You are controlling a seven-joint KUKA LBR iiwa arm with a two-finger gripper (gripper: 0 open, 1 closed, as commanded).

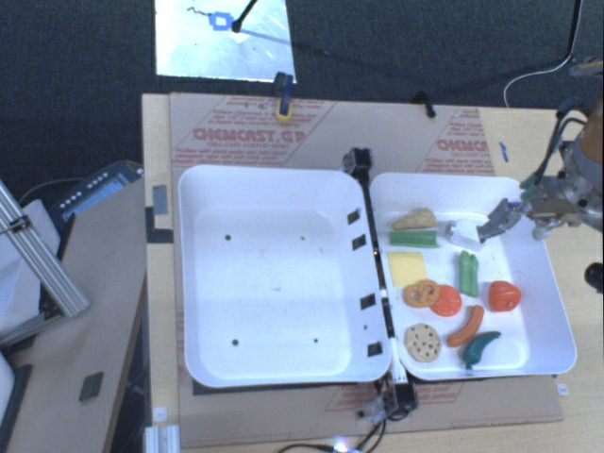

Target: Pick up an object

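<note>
Mostly I see the arm cut off at the right edge, so only its wrist and gripper (494, 221) show. From my side the left bin (274, 272) comes first, then the right bin (547, 347) with the toy food. A green bean (468, 274) lies there with its long axis running up-down, just below the gripper. A sausage (465, 326) slants lower-left to upper-right, and a tomato (504, 295) sits beside it. Whether the jaws are parted or closed, I cannot tell; nothing shows between them.
</note>
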